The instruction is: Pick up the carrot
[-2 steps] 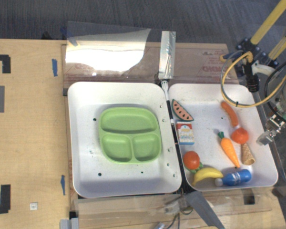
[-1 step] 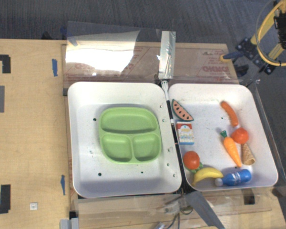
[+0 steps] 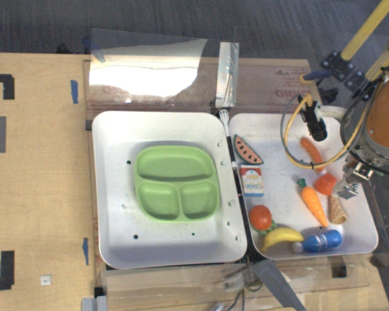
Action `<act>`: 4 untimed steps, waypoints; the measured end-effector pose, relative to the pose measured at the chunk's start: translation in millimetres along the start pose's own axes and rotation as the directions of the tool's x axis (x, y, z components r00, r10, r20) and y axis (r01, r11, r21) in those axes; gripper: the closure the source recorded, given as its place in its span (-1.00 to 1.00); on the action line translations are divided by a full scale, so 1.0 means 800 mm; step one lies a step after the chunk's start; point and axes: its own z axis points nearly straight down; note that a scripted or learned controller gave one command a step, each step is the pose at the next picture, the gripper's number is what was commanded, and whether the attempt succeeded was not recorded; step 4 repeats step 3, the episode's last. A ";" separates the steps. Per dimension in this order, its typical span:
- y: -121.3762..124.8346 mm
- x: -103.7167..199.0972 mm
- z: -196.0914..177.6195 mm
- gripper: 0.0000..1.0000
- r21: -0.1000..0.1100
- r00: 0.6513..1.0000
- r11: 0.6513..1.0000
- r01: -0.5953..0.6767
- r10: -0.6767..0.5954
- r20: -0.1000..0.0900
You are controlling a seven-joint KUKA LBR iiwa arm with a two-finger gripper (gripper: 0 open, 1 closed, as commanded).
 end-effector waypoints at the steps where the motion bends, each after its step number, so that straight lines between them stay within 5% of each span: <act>1: 0.056 -0.018 -0.186 1.00 -0.003 0.993 0.993 0.115 -0.115 -0.026; 2: -0.012 0.003 -0.051 1.00 0.001 0.997 0.997 0.075 -0.075 -0.001; 4: -0.013 0.005 -0.069 1.00 0.004 0.998 0.998 0.069 -0.069 -0.008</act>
